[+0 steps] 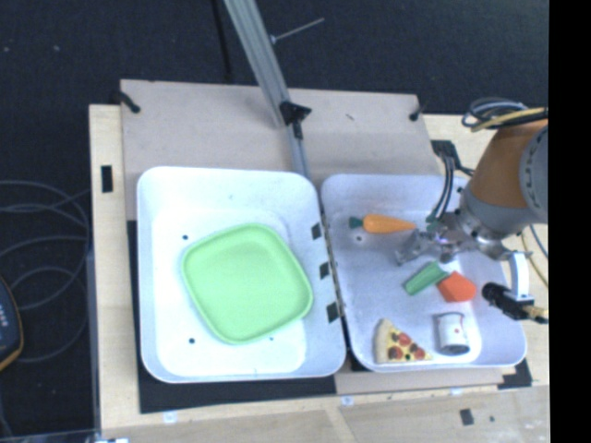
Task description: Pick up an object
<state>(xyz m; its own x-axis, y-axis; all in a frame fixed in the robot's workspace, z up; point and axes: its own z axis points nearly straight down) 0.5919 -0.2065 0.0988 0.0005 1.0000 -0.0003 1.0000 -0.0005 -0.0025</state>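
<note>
Camera view: two white bins side by side. Left bin [157, 201] holds green plate [246, 282]. Right bin [369, 201] holds carrot [386, 223], green block [425, 278], orange block [456, 289], pizza slice [399, 343], metal cup [451, 331]. Arm enters from right, gripper [417, 247] low in right bin, between carrot and green block, just beside both. Grip state: cannot tell. Nothing visibly held.

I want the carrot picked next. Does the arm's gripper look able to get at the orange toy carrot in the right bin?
Probably yes. The orange toy carrot lies apart on the right white bin's floor, nothing on top of it, and the gripper hangs just beside it.
</note>
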